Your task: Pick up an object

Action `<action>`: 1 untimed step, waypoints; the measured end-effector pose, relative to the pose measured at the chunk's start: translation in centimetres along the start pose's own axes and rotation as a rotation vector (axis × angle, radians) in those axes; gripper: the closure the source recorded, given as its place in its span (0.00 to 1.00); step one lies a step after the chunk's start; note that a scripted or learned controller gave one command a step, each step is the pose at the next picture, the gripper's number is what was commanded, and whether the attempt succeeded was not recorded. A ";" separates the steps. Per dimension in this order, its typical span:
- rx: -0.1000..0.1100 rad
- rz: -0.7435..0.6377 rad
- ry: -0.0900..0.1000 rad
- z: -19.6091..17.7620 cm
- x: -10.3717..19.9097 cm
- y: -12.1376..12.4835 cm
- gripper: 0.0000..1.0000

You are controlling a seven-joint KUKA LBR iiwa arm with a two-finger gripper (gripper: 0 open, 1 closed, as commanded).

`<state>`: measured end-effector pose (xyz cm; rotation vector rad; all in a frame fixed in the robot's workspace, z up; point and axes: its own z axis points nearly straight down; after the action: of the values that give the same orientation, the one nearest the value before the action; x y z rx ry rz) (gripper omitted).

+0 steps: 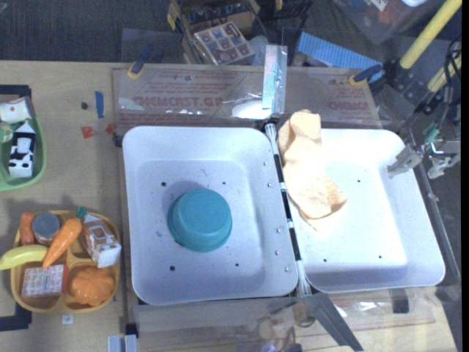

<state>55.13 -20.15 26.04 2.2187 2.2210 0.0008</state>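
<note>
An upturned teal bowl (200, 219) sits in the middle of the left white bin (146, 152). A yellow-tan cloth (308, 169) lies crumpled along the left side of the right white bin (366, 262), with its top draped over the bin's far left corner. My gripper (421, 156) hangs at the far right rim of the right bin, well to the right of the cloth, and nothing shows in its grasp.
To the left of the bins are a round tray of toy food (62, 259) and a green dish (20, 152). Clear plastic sheeting (190, 97) runs behind the bins. Boxes and clutter lie on the floor beyond.
</note>
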 end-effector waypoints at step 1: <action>0.001 -0.088 0.001 16.0 5.0 2.9 0.00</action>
<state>58.00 -15.14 10.04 2.1197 2.3173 0.0010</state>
